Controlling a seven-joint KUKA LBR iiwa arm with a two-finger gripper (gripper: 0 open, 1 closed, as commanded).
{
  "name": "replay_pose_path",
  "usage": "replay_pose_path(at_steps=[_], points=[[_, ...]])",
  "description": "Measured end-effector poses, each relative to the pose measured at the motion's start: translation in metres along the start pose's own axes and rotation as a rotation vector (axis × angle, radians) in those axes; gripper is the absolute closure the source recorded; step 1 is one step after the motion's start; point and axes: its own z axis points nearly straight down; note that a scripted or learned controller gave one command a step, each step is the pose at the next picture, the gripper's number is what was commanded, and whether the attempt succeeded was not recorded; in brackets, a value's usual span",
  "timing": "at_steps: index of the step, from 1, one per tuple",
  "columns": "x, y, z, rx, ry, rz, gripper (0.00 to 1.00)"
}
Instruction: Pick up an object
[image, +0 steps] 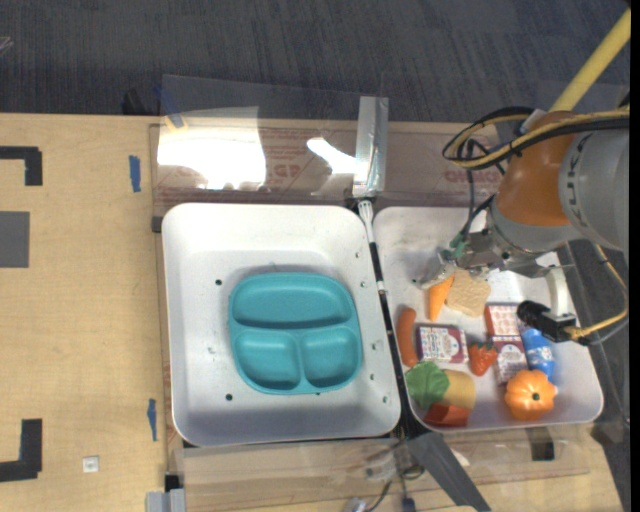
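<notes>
Looking down, you see the left bin (190, 240) holding a teal divided tray (294, 332) near its middle, with bare white floor all around it; the right bin (400, 235) is crowded along its near half with a sausage (406, 335), a small carton (441, 344), a green leafy piece (427, 383), an orange pumpkin (529, 394), a blue bottle (538, 352) and a carrot (439, 298) beside a cracker (466, 294). The gripper (468, 255) hangs over the right bin's far half, just above the cracker and carrot, and you cannot tell its state; open floor lies toward that bin's far left corner.
</notes>
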Motion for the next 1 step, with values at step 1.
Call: replay_pose_path(at_steps=[1], points=[[-0.002,0.0008,-0.0112,-0.003,-0.004,0.002,1.0]])
